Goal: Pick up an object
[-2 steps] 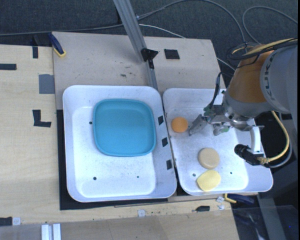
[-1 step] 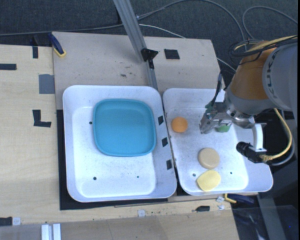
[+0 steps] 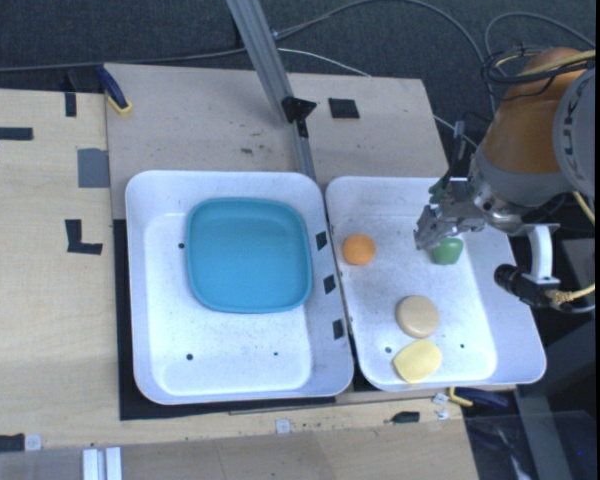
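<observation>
Camera view | gripper (image 3: 438, 232) sits over the green object (image 3: 447, 252) in the right bin (image 3: 510, 368), upper right | jaw state: cannot tell | centre on the green piece before you lift, clear of the bin wall.

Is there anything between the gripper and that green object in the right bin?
Nothing visible. The gripper is directly over the green object, partly covering it. The orange ball sits off to the side, and the tan disc and yellow piece lie nearer the right bin's front edge.
</observation>
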Controlling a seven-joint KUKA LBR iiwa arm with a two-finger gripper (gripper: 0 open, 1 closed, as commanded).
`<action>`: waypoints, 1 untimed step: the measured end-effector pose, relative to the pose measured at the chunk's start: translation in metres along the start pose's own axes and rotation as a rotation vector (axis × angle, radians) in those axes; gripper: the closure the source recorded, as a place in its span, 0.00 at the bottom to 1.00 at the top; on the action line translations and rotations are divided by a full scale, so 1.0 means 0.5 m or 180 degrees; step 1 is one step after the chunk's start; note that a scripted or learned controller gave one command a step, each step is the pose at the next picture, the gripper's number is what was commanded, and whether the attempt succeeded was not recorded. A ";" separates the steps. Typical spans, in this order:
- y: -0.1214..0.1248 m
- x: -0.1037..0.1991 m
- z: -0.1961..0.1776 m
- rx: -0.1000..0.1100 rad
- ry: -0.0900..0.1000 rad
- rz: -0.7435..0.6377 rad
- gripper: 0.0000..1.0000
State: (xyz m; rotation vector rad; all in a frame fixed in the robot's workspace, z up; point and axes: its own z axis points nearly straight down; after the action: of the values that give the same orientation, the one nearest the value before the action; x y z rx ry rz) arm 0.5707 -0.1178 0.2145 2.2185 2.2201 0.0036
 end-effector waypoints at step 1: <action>0.000 0.000 -0.003 0.0014 0.0003 0.0002 1.00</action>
State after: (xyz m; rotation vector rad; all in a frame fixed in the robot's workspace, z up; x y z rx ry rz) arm 0.5707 -0.1177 0.2162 2.2216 2.2222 -0.0004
